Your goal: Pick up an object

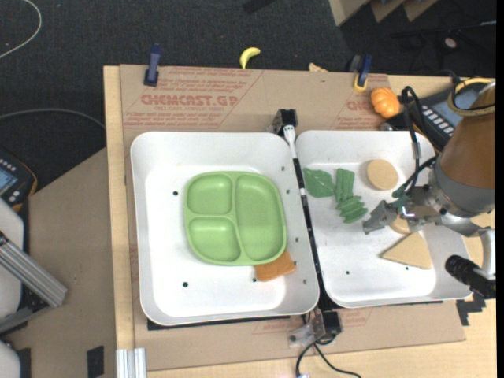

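Bench stock, as I read it from my desk, largest item first.

1. Left bin (150, 211): shallow, white. Holds item 3 and item 7.
2. Right bin (354, 278): shallow, white, edge to edge with item 1. Holds items 4 to 6; the arm works over it.
3. Green divided plate (235, 217): three compartments, lying flat near the middle of the left bin.
4. Green leafy pieces (340, 193): a loose cluster in the right bin's upper left part, running roughly top to bottom.
5. Tan wedge (409, 252): triangular, flat, in the right bin's lower right, long edge slanting down to the right.
6. Tan round disc (381, 174): flat, near the right bin's top edge.
7. Orange piece (275, 269): tucked under the plate's lower right corner.

Gripper (381, 216): reaches in from the right, low over the right bin, tips pointing left. The fingers look spread a little, with nothing between them (the dark tips blur together, so I hold this loosely).

My judgement of the coming move: the nearest candidates are the leafy cluster, just left and slightly above the tips, and the wedge, just below and to the right. The cluster lies along the gripper's pointing direction; the wedge would need a pull back.
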`<state>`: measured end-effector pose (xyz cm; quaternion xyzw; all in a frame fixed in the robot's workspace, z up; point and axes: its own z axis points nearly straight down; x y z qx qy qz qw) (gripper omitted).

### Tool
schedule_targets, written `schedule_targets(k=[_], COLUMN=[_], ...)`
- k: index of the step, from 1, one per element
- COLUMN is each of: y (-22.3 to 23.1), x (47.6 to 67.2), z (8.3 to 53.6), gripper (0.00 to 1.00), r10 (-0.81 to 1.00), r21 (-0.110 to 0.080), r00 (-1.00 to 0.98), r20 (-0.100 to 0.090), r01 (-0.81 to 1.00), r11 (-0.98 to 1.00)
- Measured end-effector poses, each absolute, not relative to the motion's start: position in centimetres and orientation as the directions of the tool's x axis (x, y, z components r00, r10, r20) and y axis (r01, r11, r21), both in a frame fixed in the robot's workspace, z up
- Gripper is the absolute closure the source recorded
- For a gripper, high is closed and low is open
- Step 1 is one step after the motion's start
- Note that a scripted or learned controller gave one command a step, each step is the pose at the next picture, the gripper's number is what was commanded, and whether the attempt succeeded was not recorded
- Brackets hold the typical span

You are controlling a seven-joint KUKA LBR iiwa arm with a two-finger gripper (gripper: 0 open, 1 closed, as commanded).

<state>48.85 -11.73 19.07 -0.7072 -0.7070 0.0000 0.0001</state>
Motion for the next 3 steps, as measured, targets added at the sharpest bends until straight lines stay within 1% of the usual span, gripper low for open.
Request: schedule_targets(k=[1, 2, 3], y=[-9.8, -9.9, -0.9], x=[49.8, 49.9, 51.9], z=[8.0, 9.5, 19.0], gripper=[0.00, 1.00, 1.00], r10=[1.000, 1.000, 1.000], r21=[-0.002, 0.003, 0.012], r00=[-0.001, 0.002, -0.012], r20=[0.001, -0.001, 0.003], r01=[1.000, 1.000, 1.000], r11=[0.001, -0.002, 0.012])
